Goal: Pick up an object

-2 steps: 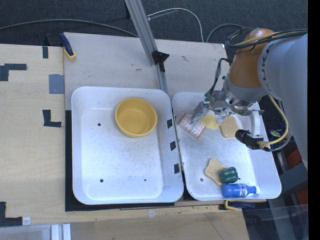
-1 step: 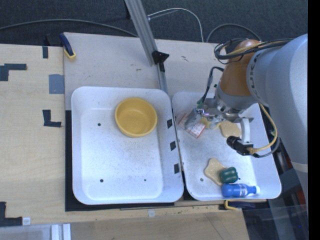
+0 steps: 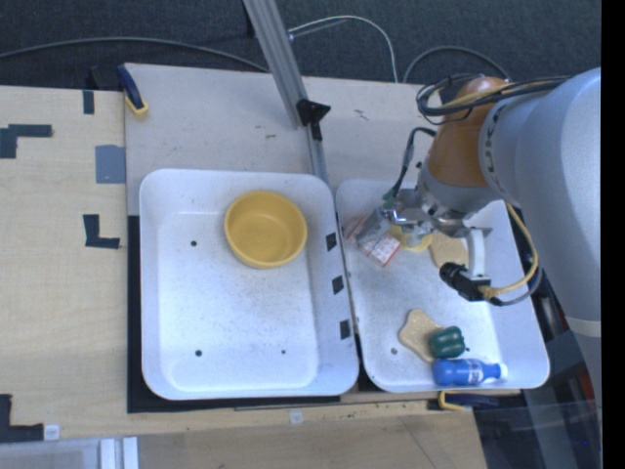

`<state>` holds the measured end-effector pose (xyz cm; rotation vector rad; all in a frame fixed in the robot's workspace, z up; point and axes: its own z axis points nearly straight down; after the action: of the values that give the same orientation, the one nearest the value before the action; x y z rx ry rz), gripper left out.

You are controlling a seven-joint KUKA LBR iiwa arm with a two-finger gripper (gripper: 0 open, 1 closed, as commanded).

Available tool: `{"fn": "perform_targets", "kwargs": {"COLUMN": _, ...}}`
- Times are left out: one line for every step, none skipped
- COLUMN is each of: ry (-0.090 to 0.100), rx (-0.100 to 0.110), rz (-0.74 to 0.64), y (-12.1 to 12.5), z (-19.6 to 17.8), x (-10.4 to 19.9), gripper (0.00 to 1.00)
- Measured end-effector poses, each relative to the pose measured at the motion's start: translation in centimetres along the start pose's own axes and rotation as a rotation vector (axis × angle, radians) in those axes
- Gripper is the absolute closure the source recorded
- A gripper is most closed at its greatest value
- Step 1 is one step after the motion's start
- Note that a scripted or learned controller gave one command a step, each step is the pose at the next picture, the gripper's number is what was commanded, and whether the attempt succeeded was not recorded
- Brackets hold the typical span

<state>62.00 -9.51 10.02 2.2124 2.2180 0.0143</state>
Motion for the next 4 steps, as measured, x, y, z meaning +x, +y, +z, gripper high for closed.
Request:
{"fn": "perform_targets", "kwargs": {"ry": -0.001, "rx": -0.005, "rz": -0.001, "y": 0.1, "z": -1.1, "x": 0.0, "gripper": 1.00}}
{"fn": "perform_targets", "kwargs": {"ry": -0.001, "rx": 0.009, "rz": 0.000, "y": 1.2, "z": -6.2, "x": 0.6, "gripper": 1.00}}
{"fn": "perform_targets", "kwargs": {"ry": 0.000, "rx": 0.009, "rz": 0.000, "y": 1.8, "z": -10.6, "x": 1.0, "gripper": 1.00}}
{"fn": "perform_targets", "kwargs": {"ry": -0.001, "rx": 0.007, "rz": 0.000, "y": 1.7, "z": -16.9, "x": 1.3, "gripper": 1.00}}
